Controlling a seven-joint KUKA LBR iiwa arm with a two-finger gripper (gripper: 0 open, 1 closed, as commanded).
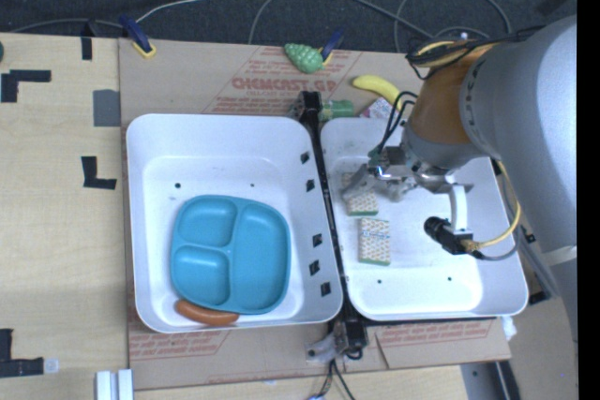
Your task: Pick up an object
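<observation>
Nearest the camera, down in the left bin (150,201), an orange sausage-shaped toy (206,314) lies along the near wall, its long axis running side to side, tucked against the near edge of a blue divided plate (230,253) that takes up most of that bin's floor. Both sit well apart from the arm.

Over to the right bin (469,295): a patterned sponge (375,242) lies flat on the floor toward the dividing wall, long axis running near to far. Just beyond it, a second patterned piece (361,200) sits tilted, closer to the centre wall.

And here is the arm, in from the right, orange band showing, with the gripper (386,173) low over the far half of that right bin. The second patterned piece lies just beside the tool, on its near-left side, and that looks like the likeliest target; the flat sponge is one step nearer the camera. Whether the gripper is spread or closed I cannot tell: the wrist body hides that, and nothing is visibly held.

Past the bins' far edge, a yellow banana (377,88) and a green toy (304,57) rest on the cardboard.
</observation>
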